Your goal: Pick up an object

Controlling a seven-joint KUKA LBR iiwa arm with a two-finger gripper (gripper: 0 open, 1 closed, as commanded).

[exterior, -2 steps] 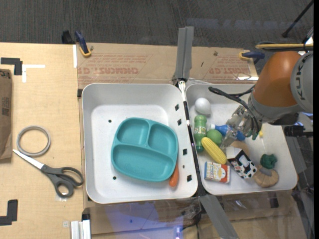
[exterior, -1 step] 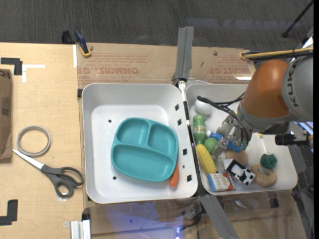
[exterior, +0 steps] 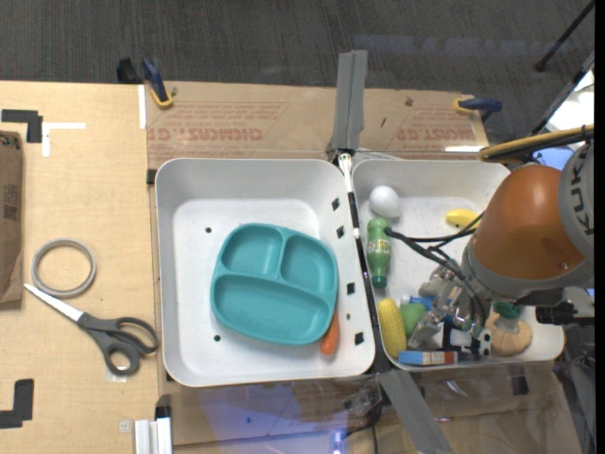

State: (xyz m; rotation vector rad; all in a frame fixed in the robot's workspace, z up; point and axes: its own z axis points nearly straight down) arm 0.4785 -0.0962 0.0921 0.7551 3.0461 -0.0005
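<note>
- fingers [exterior: 452,322] are sitting low in the right bin [exterior: 430,173], buried in clutter; cannot tell whether they are spread or closed, and nothing is showing clearly between them
- candidate objects are crowding right there: yellow corn [exterior: 390,322] just to their left, green block [exterior: 414,315] beside it, blue-and-red marker [exterior: 427,357] along the near wall, tan toy [exterior: 511,338] on their right
- green bottle [exterior: 378,249] and white ball [exterior: 384,200] are lying farther up the bin, yellow banana [exterior: 461,218] near the far wall
- orange-banded wrist [exterior: 526,218] is covering much of the bin's right side
- doing it well: I'd be singling out one item, centring it before closing, lifting straight up, avoiding the cables [exterior: 430,249]
- left bin [exterior: 189,183] is holding a teal divided plate [exterior: 275,284] with an orange carrot [exterior: 330,334] at its edge
- scissors [exterior: 99,327] and tape roll [exterior: 63,267] are lying on the surface [exterior: 66,395]
</note>
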